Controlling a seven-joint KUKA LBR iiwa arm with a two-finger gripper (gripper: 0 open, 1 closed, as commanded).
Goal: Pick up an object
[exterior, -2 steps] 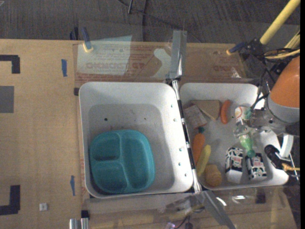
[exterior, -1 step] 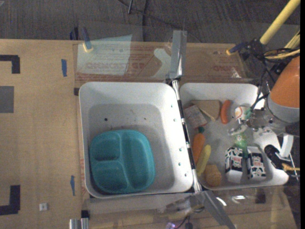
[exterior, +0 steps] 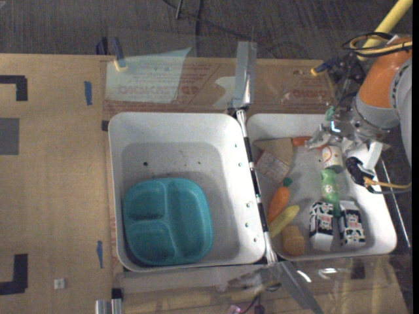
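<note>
a: objects for picking all lie in the right bin [exterior: 387,241], and none looks lifted yet, so the pick itself is judged still to do.

b: what sits nearest the camera?

a: in the right bin, a brownish lump [exterior: 294,240] at the front edge, then two small cow-print cartons [exterior: 336,225] side by side. just behind those, a yellow piece like a banana [exterior: 283,220] touching an orange carrot [exterior: 279,201].

b: and the left bin [exterior: 171,126]?

a: it holds a teal divided tray [exterior: 167,222] lying flat in its near half; the far half is bare white floor.

b: further back on the right?

a: a green bottle [exterior: 329,184] stands between the cartons and the arm, a small packet [exterior: 273,166] lies near the divider, and a white cup with a red mark [exterior: 331,156] sits just under the wrist. an orange bit [exterior: 300,140] shows by the far wall.

b: the gripper [exterior: 333,138]?

a: it hangs over the far right part of that bin, close above the cup. whether its pincer is apart, together or clamped on something cannot be told; cables and hardware hide it.

b: so how far along?

a: positioned over the clutter at best; grasp and lift remain.
</note>
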